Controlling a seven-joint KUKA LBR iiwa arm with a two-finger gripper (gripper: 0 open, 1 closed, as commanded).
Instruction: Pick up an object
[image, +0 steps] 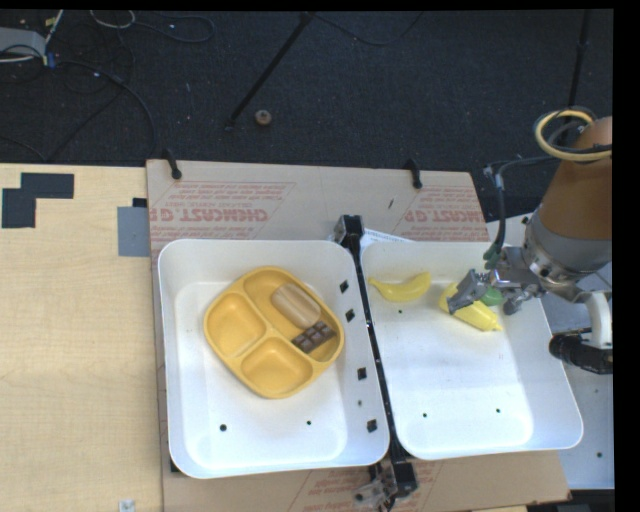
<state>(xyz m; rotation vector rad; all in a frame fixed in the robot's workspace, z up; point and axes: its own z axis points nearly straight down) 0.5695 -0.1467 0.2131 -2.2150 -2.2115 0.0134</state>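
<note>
Right bin (480, 420) front floor bare. Gripper (478, 292) sits at bin's far right corner, right over yellow-green object (475, 315) — can't tell what it's doing. Banana-ish piece (402, 288) lies further left in bin. Tip: center on object before lifting, stay off bin wall.

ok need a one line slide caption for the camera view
Arm's gripper down at a yellow object in the right bin; banana nearby, yellow divided tray in the left bin.
</note>
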